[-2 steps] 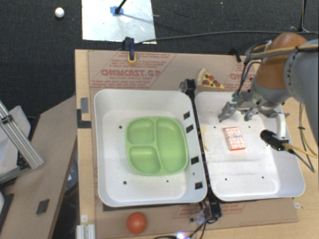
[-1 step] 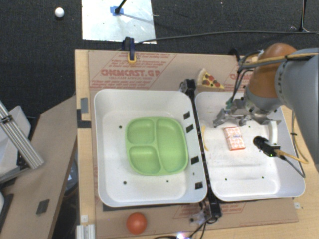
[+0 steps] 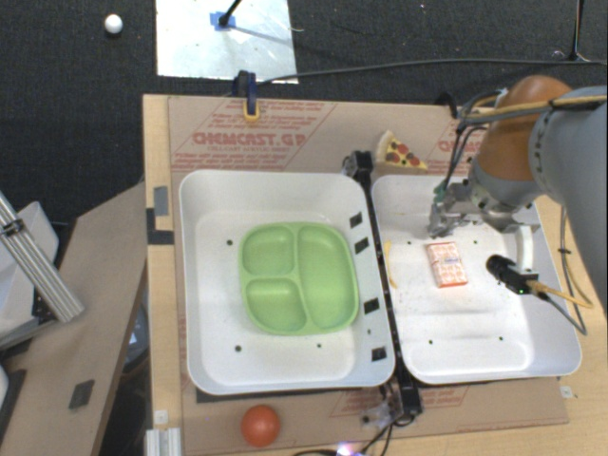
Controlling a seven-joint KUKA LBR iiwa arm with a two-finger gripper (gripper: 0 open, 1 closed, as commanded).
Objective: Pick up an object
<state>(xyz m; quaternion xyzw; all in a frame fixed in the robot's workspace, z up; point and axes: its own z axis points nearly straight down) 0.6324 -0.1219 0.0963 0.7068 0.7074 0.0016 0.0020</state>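
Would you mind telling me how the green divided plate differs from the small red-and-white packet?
The green plate is far larger than the packet. The plate is plain green with three compartments; the packet is a flat rectangle, red and white. The plate lies in the left bin, the packet in the right bin. Both lie flat on a bin floor.

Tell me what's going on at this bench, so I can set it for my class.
A grey robot arm reaches in from the right over the right bin. Its gripper hangs near the bin's back, just beyond a small red-and-white packet that lies flat on the bin floor, not yet picked up. The left bin holds a green divided plate, and nothing is touching it.
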